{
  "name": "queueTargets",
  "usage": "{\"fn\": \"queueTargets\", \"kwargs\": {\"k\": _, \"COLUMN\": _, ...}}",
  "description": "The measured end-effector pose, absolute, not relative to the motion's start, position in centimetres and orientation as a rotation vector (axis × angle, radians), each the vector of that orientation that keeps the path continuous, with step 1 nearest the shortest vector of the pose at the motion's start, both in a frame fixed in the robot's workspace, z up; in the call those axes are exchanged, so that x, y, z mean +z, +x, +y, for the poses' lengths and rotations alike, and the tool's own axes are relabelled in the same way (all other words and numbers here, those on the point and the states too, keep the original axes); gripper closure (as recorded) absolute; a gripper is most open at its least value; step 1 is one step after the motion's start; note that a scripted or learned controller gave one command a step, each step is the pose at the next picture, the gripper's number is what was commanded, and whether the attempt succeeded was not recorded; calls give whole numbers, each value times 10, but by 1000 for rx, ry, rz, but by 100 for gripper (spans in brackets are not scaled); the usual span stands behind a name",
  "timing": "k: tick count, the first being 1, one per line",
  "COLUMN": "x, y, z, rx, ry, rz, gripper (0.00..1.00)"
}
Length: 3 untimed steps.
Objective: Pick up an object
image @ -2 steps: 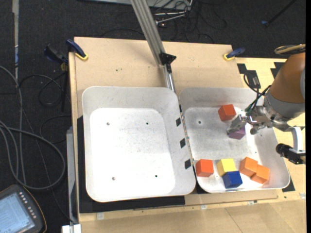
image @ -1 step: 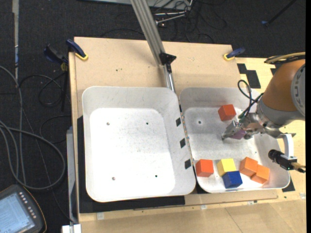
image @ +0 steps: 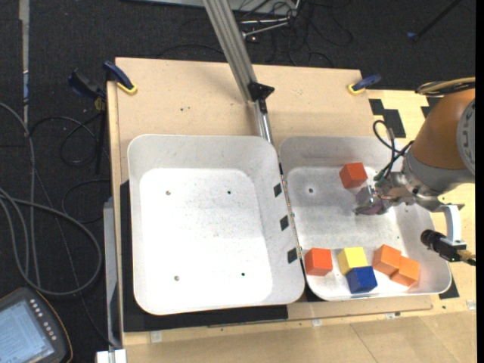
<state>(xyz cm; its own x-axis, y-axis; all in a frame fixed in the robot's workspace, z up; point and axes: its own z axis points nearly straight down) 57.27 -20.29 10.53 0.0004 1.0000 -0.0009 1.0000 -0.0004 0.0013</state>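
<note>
I see the hand (image: 372,203) low in the right bin (image: 318,184), beside an orange block (image: 352,175); I cannot tell its grip.

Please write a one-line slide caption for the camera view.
End effector lowered into the right bin beside an orange block; five more blocks near the front wall.

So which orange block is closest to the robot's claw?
The lone orange block at the right bin's far side, just beside the gripper. The other orange blocks lie along the near edge.
</note>
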Motion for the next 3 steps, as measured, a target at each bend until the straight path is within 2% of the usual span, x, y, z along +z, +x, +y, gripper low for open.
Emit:
{"fn": "queueTargets", "kwargs": {"k": 1, "x": 167, "y": 569, "z": -203, "rx": 4, "ry": 2216, "rz": 2219, "gripper": 100}}
{"fn": "queueTargets", "kwargs": {"k": 3, "x": 267, "y": 576, "z": -209, "rx": 4, "ry": 2213, "rz": 2220, "gripper": 100}}
